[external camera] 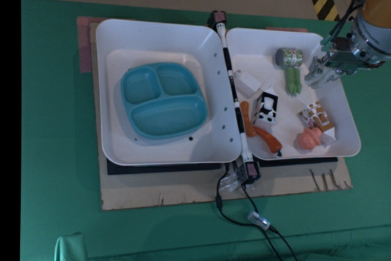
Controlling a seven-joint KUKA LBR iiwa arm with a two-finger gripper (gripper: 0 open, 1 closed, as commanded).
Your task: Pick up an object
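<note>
Two white bins point(122, 33); gripper point(317, 77) seemingly hovers beside green mallet point(291, 70)

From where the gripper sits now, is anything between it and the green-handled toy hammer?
Nothing visible. The gripper hangs over the right bin just right of the toy hammer, with bare bin floor between them. The small white block lies on the hammer's far side.

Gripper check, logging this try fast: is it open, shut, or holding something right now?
Gripper: cannot be told; it hangs over the right bin beside the green toy, nothing visibly held.
</note>
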